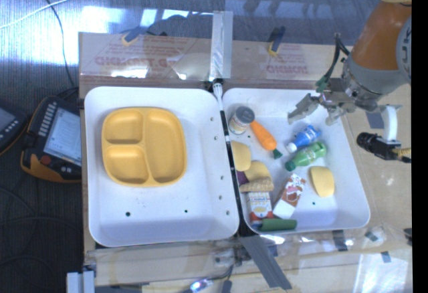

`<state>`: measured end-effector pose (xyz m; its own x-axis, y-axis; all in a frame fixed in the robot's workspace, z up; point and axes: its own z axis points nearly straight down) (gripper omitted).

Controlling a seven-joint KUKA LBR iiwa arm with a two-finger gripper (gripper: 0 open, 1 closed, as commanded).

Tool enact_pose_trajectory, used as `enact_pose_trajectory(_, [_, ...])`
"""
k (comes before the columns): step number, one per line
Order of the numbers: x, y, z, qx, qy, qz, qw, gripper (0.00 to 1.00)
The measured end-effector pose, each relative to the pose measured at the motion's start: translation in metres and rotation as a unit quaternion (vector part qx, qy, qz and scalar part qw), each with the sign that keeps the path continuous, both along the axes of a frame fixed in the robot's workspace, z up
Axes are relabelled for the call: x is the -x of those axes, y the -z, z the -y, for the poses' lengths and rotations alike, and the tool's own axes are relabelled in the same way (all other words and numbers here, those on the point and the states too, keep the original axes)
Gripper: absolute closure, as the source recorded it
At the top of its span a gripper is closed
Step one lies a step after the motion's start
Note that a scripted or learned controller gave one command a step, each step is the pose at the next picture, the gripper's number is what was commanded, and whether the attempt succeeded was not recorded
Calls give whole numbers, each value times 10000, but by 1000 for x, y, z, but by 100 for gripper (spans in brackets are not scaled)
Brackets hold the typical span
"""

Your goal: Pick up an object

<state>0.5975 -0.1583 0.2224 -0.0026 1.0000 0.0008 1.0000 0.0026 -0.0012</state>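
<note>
Gripper [319, 106] was seen spread, nothing pinched, hovering at 1 o'clock of the right bin [351, 181]. Nearest target: blue bottle [303, 136], touching green bottle [306, 155] at its 6 o'clock. Risk judged: both could be nudged, or the grasp missed.

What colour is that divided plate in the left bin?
Yellow. The divided plate shows best in the camera view.

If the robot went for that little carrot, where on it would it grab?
Probably across the middle of the orange carrot, coming straight down from above. It lies flat in the right bin, slanting from upper left to lower right, with its green tip at the lower end. The jaws would close across its narrow width, where bare floor shows on both long sides.
</note>
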Motion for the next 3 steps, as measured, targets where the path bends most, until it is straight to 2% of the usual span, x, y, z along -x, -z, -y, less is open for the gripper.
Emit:
enact_pose_trajectory(1, [-24,129,-46,17,-208,5,9998,0])
enact_pose_trajectory(2, [-24,121,-46,1,-204,-1,9998,100])
enact_pose_trajectory(3, [-62,17,-79,16,60,7,10000,100])
